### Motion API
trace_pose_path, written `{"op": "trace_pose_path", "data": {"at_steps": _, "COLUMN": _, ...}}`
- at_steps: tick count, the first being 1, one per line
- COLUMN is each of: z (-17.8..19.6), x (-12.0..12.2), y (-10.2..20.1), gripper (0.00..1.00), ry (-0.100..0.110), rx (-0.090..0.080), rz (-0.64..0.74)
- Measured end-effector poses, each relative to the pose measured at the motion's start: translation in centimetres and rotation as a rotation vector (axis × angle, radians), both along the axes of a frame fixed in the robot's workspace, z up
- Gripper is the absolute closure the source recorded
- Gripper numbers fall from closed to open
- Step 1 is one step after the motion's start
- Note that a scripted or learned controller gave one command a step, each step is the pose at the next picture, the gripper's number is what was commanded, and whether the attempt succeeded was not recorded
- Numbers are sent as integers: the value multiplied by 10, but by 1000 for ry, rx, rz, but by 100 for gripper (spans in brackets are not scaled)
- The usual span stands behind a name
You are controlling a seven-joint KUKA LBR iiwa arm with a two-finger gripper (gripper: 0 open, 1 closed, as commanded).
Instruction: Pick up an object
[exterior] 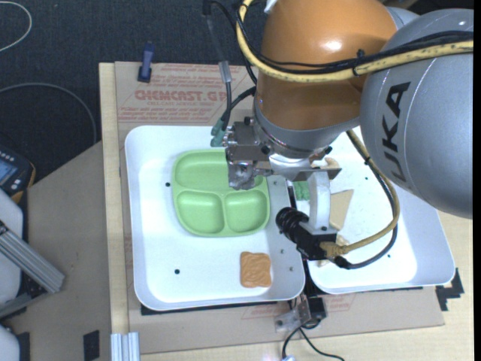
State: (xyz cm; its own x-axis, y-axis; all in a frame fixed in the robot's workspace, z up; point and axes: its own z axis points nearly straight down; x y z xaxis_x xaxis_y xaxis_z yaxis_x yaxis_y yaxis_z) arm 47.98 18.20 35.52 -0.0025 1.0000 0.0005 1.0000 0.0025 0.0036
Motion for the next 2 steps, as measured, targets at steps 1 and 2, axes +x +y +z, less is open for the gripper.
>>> {"op": "trace_pose_path", "data": {"at_steps": 1, "z": -42, "x": 10, "y": -140, "gripper": 100, "ry": 9, "rx": -4, "rz": -18}}
{"op": "trace_pose_path", "data": {"at_steps": 2, "z": 30, "x": 0, "y": -134, "gripper": 100, "ry": -6, "rx": 1, "rz": -2}}
